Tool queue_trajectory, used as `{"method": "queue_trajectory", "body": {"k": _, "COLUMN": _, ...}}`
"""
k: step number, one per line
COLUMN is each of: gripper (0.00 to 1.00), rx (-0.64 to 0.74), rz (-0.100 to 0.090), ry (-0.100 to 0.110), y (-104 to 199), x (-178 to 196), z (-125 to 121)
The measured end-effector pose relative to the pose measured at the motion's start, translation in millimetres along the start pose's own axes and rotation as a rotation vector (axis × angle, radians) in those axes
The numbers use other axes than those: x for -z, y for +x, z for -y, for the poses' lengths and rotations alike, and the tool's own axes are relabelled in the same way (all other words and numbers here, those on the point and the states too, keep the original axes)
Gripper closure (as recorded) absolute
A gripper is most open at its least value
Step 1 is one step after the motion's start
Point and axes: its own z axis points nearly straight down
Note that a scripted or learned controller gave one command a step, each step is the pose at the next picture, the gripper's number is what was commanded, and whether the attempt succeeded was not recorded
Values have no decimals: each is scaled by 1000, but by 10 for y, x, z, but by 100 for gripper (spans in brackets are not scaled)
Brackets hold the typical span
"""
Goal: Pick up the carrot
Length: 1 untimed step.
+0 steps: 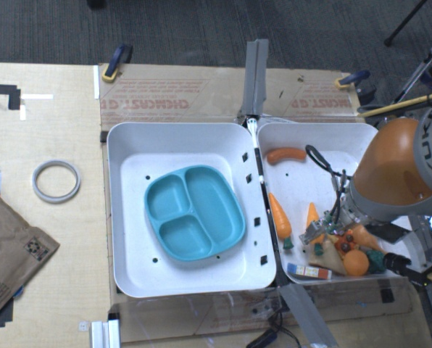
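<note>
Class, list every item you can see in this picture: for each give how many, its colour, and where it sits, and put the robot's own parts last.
Bins: 2, white, side by side on the bench.
Divided plate: 1, blue, in the left bin.
Carrot: 1, orange, right bin, by its left wall.
Smaller carrot-like piece: 1, orange, right bin, middle.
Sausage: 1, orange-red, right bin, far end.
Round fruit: 1, orange, right bin, near edge.
Tube: 1, white, right bin, near edge.
Tape roll: 1, grey, bench left of the bins.
Clamps: 2, blue and yellow, far bench edge.
Arm: 1, grey with orange band, over the right bin.
Hand: 1, low among the toys.
</note>
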Motion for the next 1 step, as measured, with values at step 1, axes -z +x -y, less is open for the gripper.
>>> {"method": "queue_trajectory", "body": {"k": 1, "gripper": 100, "rx": -92, "rz": 3, "ry": -1, "y": 478, "x": 1229, "z": -449}}
